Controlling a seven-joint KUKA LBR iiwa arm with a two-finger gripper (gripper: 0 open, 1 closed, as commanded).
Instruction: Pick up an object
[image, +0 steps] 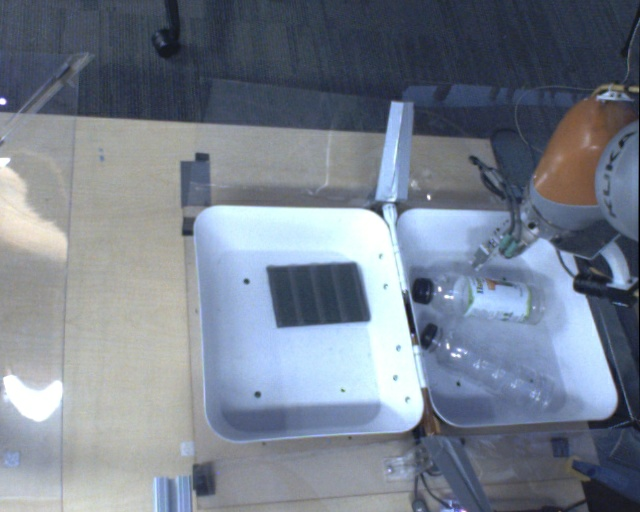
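Where the two white bins meet, a grey bar is seen running back from the shared rim, and cables are looped on the bench behind the right bin. Black brackets are fixed beside the left bin at its far corner and near its front. Inside the left bin a dark ribbed mat is laid flat near the middle. Two clear bottles are held in the right bin, both lying on their sides with black caps turned toward the divider: one with a white and green label, and a bare one just in front of it, slanting toward the bin's front right corner. The arm is reached in from the right, above the far part of the right bin, and its gripper is hung just behind the labelled bottle; whether it touches the bottle cannot be told. Whether the pincer is spread or pressed together cannot be told either, and nothing is seen between it.
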